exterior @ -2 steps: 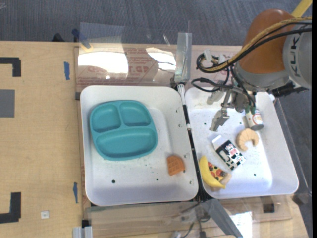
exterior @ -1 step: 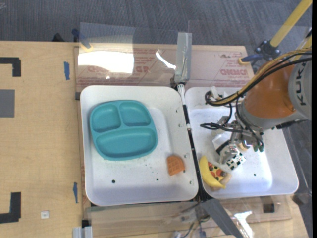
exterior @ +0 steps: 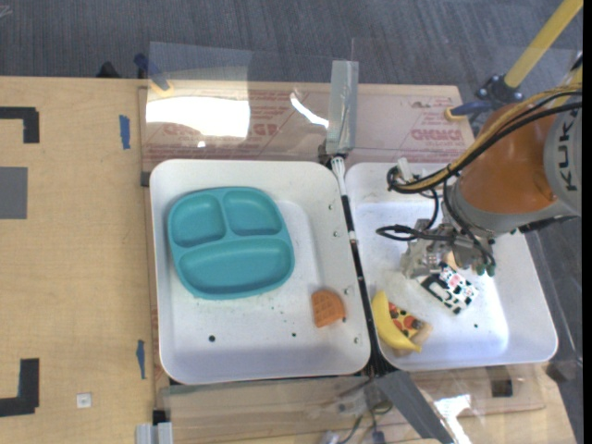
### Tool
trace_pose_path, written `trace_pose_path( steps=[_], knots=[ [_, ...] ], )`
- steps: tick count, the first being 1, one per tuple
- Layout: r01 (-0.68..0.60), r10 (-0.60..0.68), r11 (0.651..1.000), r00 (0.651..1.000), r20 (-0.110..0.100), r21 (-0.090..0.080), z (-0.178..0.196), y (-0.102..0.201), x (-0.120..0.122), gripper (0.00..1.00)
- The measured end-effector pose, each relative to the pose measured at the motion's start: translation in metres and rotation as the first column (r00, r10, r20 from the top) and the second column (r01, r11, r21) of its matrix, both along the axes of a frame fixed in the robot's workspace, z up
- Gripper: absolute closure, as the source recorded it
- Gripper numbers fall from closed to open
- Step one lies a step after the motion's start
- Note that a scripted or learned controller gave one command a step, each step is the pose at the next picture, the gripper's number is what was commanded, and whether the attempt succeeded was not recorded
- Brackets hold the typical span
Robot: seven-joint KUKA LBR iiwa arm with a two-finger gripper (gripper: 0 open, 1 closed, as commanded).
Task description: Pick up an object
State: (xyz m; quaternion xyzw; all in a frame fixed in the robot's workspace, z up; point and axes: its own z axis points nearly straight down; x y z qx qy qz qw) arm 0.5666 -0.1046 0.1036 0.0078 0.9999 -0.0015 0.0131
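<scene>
On the counter's left, the left bin point(exterior: 176, 340) is seen with a teal divided plate point(exterior: 229, 240) at its far-left part and a small orange-brown piece point(exterior: 327, 307) near its right wall, toward the near edge. Past the divider, at the near-left corner of the right bin point(exterior: 527, 340), a banana point(exterior: 392, 326) is found, with a small multicoloured item point(exterior: 407, 322) lying against it. Just right of that, a black-and-white patterned object point(exterior: 453, 289) is placed mid-bin, directly under the pincer point(exterior: 442, 259). Pincer state cannot be told; it is masked by cables and the wrist.

Step judged: descent onto the patterned object. A centred approach is advised, with closure only once the object is straddled and clearance kept from the banana. A straight vertical lift is preferred, so nothing is dragged.

Hard to make out: contact between pincer and object, the object's true outline, and what the multicoloured item is. The arm's upper body is cut off at the right.
</scene>
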Motion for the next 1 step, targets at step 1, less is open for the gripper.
trace_pose_path(
  steps=[1],
  knots=[
    [0.259,-0.259,0.966,0.966,-0.018,0.005,0.0298,0.0134,-0.0066,1.00]
  ],
)
